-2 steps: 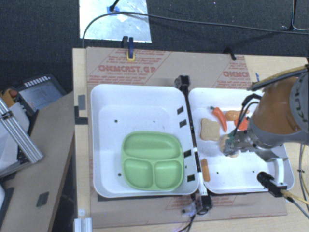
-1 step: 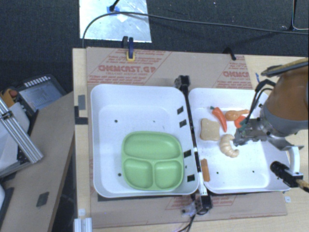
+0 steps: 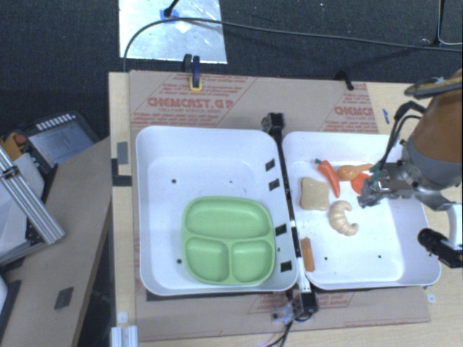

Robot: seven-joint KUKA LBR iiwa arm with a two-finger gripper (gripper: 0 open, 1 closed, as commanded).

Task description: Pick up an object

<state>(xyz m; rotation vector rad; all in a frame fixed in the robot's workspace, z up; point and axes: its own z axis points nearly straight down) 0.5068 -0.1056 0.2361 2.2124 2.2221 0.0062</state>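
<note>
The right bin (image 3: 376,266) holds several toy foods. A red chili (image 3: 329,176) lies near the bin's back, with an orange piece (image 3: 351,170) and a small red piece (image 3: 359,183) just right of it. A tan bread slice (image 3: 314,194) sits left of centre and a pale croissant (image 3: 344,218) lies in front of it. A thin orange stick (image 3: 307,254) rests by the bin's left wall. My gripper (image 3: 370,192) hangs low over the bin, right next to the small red piece and just right of the croissant. Its dark body hides the tips.
The left bin (image 3: 166,165) carries a green divided plate (image 3: 228,239). A black divider clip strip (image 3: 282,194) runs between the bins. The arm's grey body (image 3: 434,157) covers the right bin's far right corner. A black cable (image 3: 391,132) loops above the wrist.
</note>
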